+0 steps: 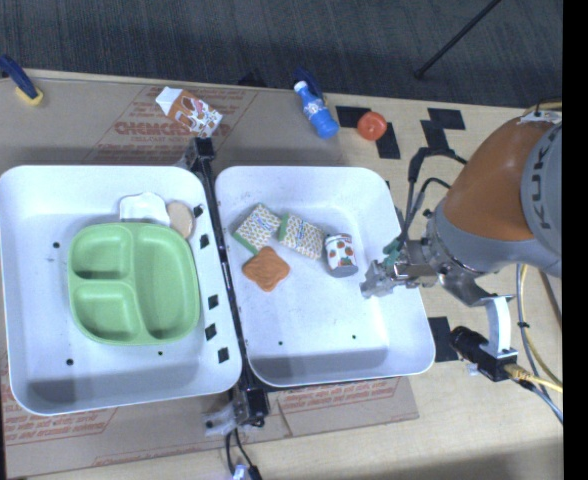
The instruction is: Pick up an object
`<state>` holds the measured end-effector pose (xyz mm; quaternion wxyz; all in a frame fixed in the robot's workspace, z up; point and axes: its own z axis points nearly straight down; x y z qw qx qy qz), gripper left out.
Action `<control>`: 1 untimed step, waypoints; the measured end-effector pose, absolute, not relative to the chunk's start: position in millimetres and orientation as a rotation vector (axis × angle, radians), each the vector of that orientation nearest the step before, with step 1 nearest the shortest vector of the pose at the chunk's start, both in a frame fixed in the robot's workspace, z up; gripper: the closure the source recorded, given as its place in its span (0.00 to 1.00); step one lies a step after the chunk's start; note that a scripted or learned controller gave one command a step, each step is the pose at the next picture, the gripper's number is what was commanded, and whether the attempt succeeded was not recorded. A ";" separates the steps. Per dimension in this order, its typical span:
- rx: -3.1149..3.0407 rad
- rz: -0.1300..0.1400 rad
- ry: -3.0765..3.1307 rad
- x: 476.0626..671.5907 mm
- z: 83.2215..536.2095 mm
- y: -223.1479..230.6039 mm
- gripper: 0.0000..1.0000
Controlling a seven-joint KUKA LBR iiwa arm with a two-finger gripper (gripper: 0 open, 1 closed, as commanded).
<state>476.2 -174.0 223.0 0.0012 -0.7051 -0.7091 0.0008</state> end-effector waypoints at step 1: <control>-2.215 -0.001 -2.228 552.8 252.4 -154.1 1.00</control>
